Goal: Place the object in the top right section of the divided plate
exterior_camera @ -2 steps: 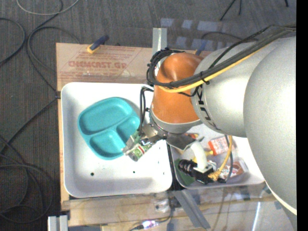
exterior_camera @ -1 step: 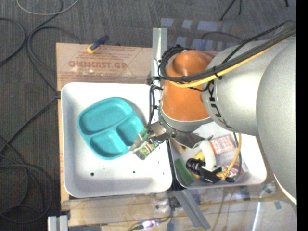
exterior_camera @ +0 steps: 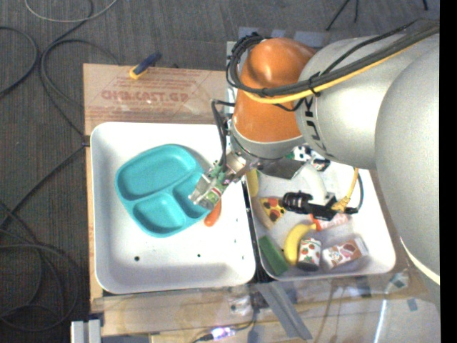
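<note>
A teal divided plate (exterior_camera: 143,184) lies in the left bin (exterior_camera: 143,263), towards its upper middle. My gripper (exterior_camera: 211,195) reaches in from the right and hangs over the plate's right edge, at the small right-hand section. A small orange carrot-like object (exterior_camera: 212,214) sticks out below the fingertips, between them, just off the plate's lower right rim. The gripper is shut on it.
The right bin (exterior_camera: 378,256) holds a pizza slice toy (exterior_camera: 271,209), a banana (exterior_camera: 294,240), a green vegetable (exterior_camera: 271,252) and two strawberry-printed packs (exterior_camera: 327,254). The arm's bulk covers that bin's upper part. A cardboard sheet (exterior_camera: 150,95) lies behind the left bin.
</note>
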You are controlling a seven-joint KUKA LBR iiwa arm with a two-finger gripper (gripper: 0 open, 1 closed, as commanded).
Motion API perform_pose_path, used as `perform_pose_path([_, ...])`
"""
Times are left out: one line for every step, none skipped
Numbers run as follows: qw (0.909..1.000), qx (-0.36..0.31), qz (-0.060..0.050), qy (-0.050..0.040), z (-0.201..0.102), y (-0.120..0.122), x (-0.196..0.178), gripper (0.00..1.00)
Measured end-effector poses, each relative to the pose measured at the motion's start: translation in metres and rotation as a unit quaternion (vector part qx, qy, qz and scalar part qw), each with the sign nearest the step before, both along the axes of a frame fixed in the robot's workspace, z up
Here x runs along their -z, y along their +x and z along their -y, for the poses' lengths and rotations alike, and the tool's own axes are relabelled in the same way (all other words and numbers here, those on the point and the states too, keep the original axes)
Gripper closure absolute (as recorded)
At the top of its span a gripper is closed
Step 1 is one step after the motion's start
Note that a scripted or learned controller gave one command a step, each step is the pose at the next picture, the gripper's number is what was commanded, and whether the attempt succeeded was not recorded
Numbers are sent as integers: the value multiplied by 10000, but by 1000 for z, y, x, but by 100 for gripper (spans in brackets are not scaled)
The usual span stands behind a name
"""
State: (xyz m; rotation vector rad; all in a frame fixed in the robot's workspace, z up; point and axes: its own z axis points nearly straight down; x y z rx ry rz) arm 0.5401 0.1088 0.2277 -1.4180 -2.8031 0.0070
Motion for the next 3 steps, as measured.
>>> perform_pose_path([10000, -1, 3, 0, 0, 0, 0, 0])
perform_pose_path([9998, 212, 11, 6, 34, 25, -36, 0])
perform_pose_path([9978, 666, 6, 7, 21, 54, -17, 0])
